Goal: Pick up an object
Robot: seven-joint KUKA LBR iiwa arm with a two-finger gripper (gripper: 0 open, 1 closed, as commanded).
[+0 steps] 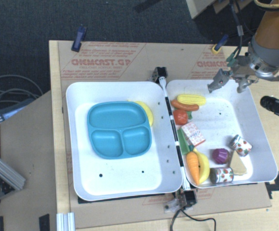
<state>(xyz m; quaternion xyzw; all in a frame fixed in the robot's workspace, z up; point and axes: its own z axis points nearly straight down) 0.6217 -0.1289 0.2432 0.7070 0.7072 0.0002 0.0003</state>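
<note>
Nothing has been picked yet. The claw (230, 81) is seen spread wide and empty above the right bin's (255, 129) far rim. The toy corn cob (191, 100), nearest candidate, lies inside that bin just below the claw. Descent, closing and lift are left.

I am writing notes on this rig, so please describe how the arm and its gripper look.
The arm is grey with an orange band above the wrist. Black cables run along it near the wrist. The gripper is grey metal with two thin fingers, darker at the tips.
</note>
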